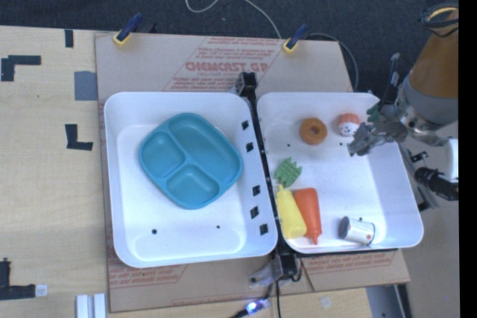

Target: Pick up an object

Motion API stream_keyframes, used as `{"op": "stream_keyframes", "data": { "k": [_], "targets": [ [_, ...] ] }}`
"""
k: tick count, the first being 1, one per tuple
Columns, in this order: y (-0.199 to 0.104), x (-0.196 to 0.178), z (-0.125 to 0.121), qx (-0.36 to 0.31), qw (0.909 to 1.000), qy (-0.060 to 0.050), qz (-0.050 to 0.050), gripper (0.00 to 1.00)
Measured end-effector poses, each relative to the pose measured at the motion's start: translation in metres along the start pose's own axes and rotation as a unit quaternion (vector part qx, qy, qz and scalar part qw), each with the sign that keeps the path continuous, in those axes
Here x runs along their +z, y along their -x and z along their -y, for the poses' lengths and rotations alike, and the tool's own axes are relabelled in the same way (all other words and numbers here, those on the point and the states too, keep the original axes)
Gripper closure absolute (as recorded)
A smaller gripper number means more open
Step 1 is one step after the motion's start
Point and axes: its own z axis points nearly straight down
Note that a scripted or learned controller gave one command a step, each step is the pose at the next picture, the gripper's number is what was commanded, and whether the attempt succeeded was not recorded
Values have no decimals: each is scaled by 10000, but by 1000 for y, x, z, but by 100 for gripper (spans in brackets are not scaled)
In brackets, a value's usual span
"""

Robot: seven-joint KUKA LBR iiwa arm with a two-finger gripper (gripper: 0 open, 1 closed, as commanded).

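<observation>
Dark carpet lies behind a pale wooden bench (45,182), where a cardboard sheet (216,67) carries two white bins side by side. In the left bin (127,234) rests a blue divided plate (191,159), tilted a little off square.

In the right bin (387,197) a brown donut (313,131) sits near the back, with a small red-and-white piece (347,123) just beside it on the right. A green leafy piece (288,173) lies against the left wall, and in front of it a yellow corn (290,212) and an orange carrot (308,212) lie touching, side by side, both pointing toward the front rim. A small white cylinder (358,231) with a dark end rests on its side near the front right corner.

From the right, the arm (436,78) reaches in, its orange band high and its wrist bent down over the right bin's far right side. Its gripper (363,141) hangs low there, angled toward the left, near the red-and-white piece yet apart from it. Nothing shows between the fingers; how wide they stand I cannot tell.
</observation>
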Motion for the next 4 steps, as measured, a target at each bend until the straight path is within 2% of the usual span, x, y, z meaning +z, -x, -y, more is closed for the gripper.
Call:
{"op": "stream_keyframes", "data": {
  "k": [1,2,4],
  "targets": [
    [-54,-9,3,-24,10000,-10,-13,100],
    [-110,-6,18,-21,10000,-23,-9,100],
    [-213,15,22,-22,10000,-27,-4,100]
  ]
}}
